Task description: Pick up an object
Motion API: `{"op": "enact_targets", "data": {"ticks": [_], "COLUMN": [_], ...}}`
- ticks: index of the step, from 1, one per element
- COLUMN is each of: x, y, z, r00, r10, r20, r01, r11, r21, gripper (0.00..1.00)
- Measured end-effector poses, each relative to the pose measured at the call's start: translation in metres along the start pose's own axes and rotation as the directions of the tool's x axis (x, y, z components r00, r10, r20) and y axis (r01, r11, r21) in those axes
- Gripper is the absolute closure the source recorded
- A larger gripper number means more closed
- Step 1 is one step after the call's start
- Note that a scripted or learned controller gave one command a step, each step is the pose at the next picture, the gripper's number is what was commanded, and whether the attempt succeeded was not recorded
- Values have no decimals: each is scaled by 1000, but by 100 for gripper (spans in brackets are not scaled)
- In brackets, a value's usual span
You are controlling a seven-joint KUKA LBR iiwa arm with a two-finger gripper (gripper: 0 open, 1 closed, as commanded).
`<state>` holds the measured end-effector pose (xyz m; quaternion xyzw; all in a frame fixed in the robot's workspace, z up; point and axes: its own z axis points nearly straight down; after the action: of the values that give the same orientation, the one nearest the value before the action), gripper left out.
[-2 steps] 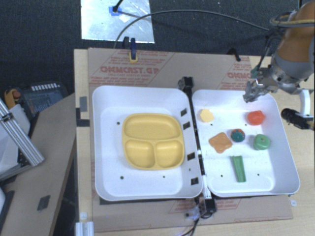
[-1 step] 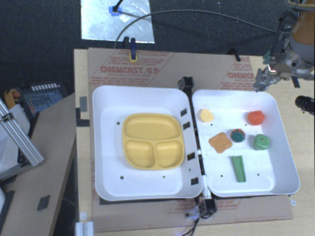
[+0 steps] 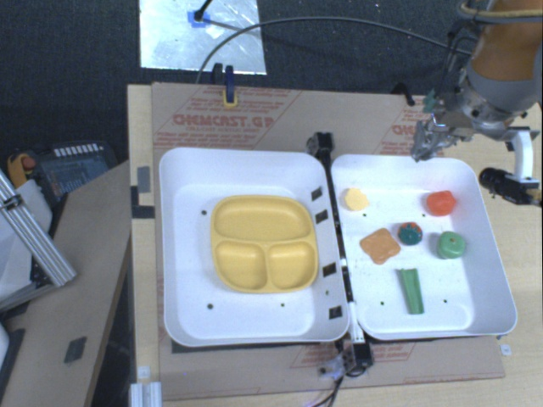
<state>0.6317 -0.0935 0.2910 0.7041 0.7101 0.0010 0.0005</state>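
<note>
Two shallow white bins side by side on the bench. The left bin (image 3: pixel 182 185) carries a yellow divided tray (image 3: pixel 263 242) near its centre, three compartments, nothing in them.

The right bin (image 3: pixel 484 303) carries the loose items. Taking the bin centre as the clock's hub:
- pale yellow piece (image 3: pixel 355 199) at about 10 o'clock, near the divider between the bins.
- red-orange piece (image 3: pixel 440 203) at about 1 o'clock, toward the far right corner.
- orange flat piece (image 3: pixel 379 245), square-ish, at about 8 o'clock, close to centre.
- small blue-green round piece (image 3: pixel 411 233) with a red spot on top, just beside the orange flat piece at its 2 o'clock; cannot tell if they touch.
- green round piece (image 3: pixel 451 244) at about 3 o'clock, apart from the others.
- green stick (image 3: pixel 411 291) at 6 o'clock, lying lengthwise, pointing roughly 12 to 6.

The arm (image 3: pixel 505 41) comes in at the frame's 2 o'clock corner, orange band above grey wrist. The gripper (image 3: pixel 422 149) hangs over the far rim of the right bin, at 12 o'clock from the bin centre, pointing down. Nothing sits between its tips. The fingertips read as a small dark cluster, too small to say how wide they stand: cannot tell. Nearest item is the red-orange piece, at the gripper's 5 o'clock, clearly apart from it.
</note>
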Motion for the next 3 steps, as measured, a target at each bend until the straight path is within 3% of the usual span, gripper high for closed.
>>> {"op": "enact_targets", "data": {"ticks": [3], "x": [144], "y": [-7], "z": [36], "r00": [1000], "r10": [0], "r20": [-1], "r01": [0], "r11": [1000], "r21": [2], "gripper": [100]}}
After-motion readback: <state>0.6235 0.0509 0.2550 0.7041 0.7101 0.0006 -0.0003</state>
